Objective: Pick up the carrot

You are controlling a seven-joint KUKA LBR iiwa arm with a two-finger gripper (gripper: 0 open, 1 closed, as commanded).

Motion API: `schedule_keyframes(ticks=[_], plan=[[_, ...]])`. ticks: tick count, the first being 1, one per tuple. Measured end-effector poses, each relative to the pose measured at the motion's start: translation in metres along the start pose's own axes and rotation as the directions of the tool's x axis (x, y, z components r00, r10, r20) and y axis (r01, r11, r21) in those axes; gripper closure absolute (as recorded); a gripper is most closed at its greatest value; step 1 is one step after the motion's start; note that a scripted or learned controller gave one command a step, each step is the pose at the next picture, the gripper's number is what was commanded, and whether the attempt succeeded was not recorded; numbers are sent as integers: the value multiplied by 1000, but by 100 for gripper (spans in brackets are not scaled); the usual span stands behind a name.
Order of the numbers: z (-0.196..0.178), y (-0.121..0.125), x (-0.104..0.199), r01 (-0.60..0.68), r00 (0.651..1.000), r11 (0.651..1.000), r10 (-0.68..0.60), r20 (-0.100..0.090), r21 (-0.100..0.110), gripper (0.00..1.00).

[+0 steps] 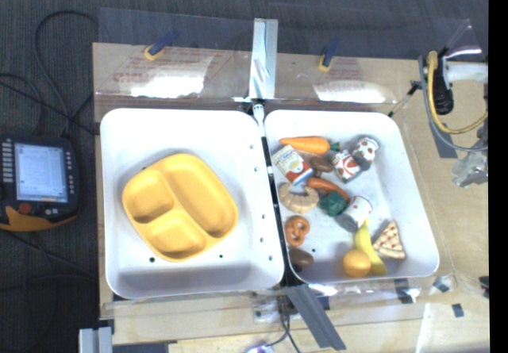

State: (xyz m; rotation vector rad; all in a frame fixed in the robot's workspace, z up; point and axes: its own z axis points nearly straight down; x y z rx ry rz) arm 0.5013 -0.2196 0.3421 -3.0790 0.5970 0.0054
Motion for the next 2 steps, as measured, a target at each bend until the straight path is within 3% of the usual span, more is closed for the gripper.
schedule_keyframes(ticks=[1, 2], plan=[[-61, -19, 53, 182, 983, 983, -182, -6, 2, 100], [119, -11, 34, 182, 983, 983, -182, 9, 4, 100]])
